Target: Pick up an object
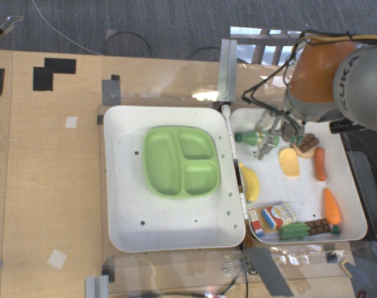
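The gripper (268, 143) hangs low in the right bin (353, 194), fingers slightly apart and holding nothing, just beside a green bottle (246, 138) near the bin's upper left corner.

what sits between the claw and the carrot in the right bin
The claw hangs at the right bin's upper left; the carrot lies at lower right. The yellow piece lies roughly between them; the sausage lies nearby.
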`<state>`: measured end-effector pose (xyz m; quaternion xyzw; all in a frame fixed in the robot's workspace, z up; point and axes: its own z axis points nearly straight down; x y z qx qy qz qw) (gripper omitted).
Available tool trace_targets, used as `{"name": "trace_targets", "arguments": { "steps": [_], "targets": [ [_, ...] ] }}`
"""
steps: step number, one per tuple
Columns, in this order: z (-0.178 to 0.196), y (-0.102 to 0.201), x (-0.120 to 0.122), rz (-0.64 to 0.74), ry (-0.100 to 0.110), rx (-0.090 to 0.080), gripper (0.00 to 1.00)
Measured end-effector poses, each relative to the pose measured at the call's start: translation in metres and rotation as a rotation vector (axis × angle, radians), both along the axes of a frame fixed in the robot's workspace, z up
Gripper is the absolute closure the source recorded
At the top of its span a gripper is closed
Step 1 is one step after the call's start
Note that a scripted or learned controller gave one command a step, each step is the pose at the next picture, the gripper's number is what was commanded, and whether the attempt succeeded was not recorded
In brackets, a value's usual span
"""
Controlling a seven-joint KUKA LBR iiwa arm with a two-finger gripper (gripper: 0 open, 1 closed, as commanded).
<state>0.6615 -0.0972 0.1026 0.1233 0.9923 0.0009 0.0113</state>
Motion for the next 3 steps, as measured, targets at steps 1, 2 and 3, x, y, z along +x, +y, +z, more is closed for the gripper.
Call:
{"name": "trace_targets", "arguments": {
  "steps": [1,2,3],
  "targets": [
    [0.068,-0.115,-0.032,-0.052,0.007,-0.006,0.00],
    [0.010,-0.109,-0.047,0.005,-0.004,-0.006,0.00],
    [0.006,-0.109,-0.070,0.006,-0.037,-0.013,0.00]
  ]
}}
